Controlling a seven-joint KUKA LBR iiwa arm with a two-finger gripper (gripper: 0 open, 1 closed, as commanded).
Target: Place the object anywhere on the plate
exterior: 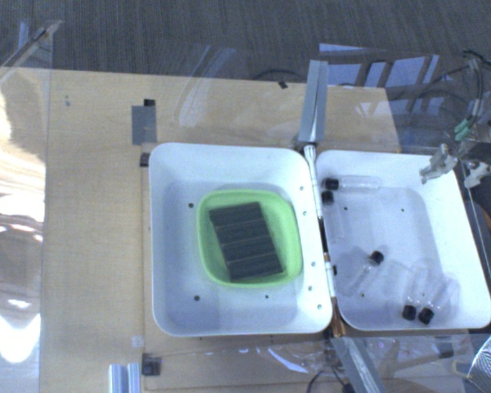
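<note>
Several clear vials (362, 185) look light, slick and likely to roll, so I'd grip one mid-barrel. I cannot tell whether the gripper (452, 155) is open.

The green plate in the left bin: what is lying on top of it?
A dark ribbed slab lies tilted on the green plate, covering most of its middle. The plate's floor under the slab is hidden; its rim shows all round.
</note>
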